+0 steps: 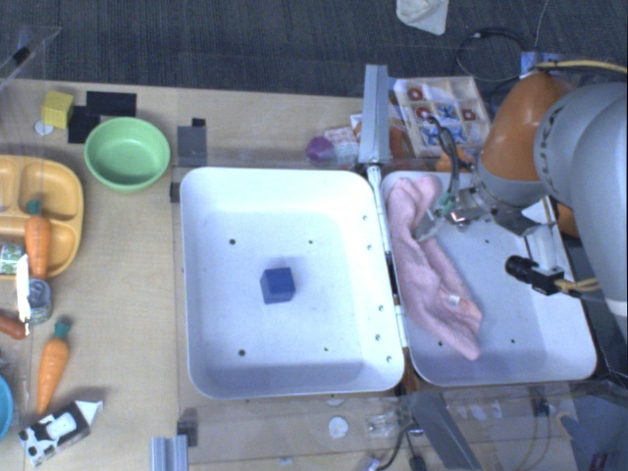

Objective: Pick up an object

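A small blue cube (278,284) lies in the middle of the left white bin (216,361). A pink cloth (437,283) is draped along the left side of the right white bin (549,346), from its far left corner down to its middle. My gripper (430,228) hangs at the upper part of the pink cloth, right at its surface, with the grey arm and its orange band behind it at the right. Whether anything is caught in it is hidden by the cloth folds and the wrist.
Left of the bins stand a green bowl (128,152), a yellow divided tray (59,180) with a carrot (36,245), and another carrot (51,363). A patterned box (442,111) and a purple item (319,148) lie behind the bins. A metal divider (373,116) rises between them.
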Robot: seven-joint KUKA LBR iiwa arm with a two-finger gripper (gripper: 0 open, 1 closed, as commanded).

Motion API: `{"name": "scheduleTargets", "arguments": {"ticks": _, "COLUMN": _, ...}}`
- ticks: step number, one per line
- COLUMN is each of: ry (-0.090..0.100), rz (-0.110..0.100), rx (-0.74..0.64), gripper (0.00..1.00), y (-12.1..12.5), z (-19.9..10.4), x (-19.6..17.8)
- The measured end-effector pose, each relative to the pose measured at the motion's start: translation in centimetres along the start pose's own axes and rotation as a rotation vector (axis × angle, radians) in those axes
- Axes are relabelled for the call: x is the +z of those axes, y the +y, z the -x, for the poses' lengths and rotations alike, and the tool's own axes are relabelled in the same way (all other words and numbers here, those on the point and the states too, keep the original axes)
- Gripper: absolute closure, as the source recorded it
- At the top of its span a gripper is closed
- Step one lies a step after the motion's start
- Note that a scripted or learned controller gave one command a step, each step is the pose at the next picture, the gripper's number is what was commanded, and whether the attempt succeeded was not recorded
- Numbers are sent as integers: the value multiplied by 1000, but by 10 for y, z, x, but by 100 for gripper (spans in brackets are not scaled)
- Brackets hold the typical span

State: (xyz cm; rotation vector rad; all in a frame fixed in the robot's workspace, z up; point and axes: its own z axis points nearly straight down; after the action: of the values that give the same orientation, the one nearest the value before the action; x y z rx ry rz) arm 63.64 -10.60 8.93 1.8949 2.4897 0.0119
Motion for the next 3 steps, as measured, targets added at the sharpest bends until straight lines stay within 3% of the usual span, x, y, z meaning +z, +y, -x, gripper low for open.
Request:
{"name": "scheduleTargets", "arguments": {"ticks": 1, "ry": 0, "rz": 2, "rx": -139, "gripper": 0, "y": -51, "z": -13, "x": -2}}
{"name": "scheduleTargets", "arguments": {"ticks": 2, "ry": -2, "rz": 3, "rx": -65, "gripper": 0, "y": -131, "z": -21, "x": -4}}
{"name": "scheduleTargets", "arguments": {"ticks": 3, "ry": 1, "rz": 2, "rx": 118, "gripper": 0, "y": -60, "z": -29, "x": -2}}
